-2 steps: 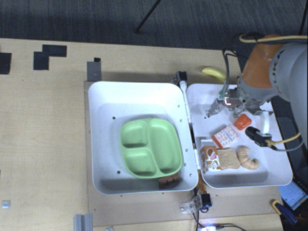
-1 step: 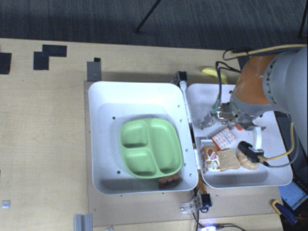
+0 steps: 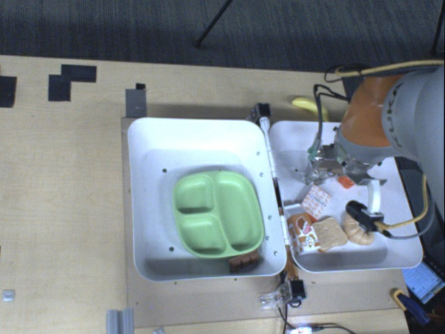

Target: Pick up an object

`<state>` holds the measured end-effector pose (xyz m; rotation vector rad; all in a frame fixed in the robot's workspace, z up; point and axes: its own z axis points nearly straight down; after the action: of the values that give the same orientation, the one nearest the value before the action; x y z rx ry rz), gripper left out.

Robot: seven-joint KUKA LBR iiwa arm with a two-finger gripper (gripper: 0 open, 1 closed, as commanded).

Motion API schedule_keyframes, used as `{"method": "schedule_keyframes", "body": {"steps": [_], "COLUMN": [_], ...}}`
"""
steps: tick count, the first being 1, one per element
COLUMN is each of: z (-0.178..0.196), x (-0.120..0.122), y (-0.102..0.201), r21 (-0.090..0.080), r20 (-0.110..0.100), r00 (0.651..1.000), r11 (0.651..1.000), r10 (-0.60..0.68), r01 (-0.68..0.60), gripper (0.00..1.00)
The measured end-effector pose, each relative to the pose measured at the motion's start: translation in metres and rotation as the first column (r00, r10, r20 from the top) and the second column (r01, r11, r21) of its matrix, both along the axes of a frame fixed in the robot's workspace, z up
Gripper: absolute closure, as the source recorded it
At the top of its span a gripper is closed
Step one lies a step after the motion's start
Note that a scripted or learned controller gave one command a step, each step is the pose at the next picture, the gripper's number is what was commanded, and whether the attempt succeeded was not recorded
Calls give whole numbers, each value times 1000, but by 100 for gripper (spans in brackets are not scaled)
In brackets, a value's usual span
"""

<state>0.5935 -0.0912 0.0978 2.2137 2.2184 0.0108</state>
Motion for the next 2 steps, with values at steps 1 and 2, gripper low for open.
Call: {"method": "schedule_keyframes", "body": {"steps": [1,2], "z": [0,-11], "x": [0,-63], "y": [0,-23], "r21": [0,-1], "r20": [0,-5], "r00": [1000,1000], "r11": [1000,1000], "r10": [1,0], "r01": [-1,0], "gripper": [0,0]}}
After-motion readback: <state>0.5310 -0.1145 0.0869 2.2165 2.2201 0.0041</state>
